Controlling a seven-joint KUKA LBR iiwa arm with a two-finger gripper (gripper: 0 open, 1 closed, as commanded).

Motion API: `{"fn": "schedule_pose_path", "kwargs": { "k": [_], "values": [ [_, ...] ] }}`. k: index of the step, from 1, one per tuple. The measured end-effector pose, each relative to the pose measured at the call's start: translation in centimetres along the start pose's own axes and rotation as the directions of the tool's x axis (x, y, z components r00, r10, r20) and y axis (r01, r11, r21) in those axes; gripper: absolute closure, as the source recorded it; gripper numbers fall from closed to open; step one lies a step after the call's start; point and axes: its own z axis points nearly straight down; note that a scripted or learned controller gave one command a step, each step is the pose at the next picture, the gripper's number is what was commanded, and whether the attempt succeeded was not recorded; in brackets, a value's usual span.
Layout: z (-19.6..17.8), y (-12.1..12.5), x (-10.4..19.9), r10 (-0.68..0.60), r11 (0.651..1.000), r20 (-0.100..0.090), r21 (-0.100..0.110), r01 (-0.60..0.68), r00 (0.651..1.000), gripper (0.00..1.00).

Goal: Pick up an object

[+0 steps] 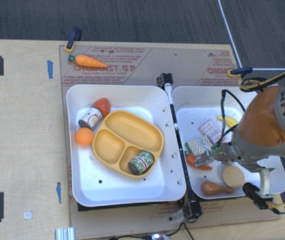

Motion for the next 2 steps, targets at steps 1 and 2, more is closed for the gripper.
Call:
{"fn": "schedule_pose_path", "kwargs": {
  "k": [1, 2],
  "values": [
    [-0.91, 0.24, 0.24, -0.003, 1.000, -0.001, -0.006, 0.003, 1.000, 1.00],
    [-0.90, 0.23, 0.25, -0.003, 1.000, -0.002, -0.006, 0.003, 1.000, 0.00]
  ]
}}
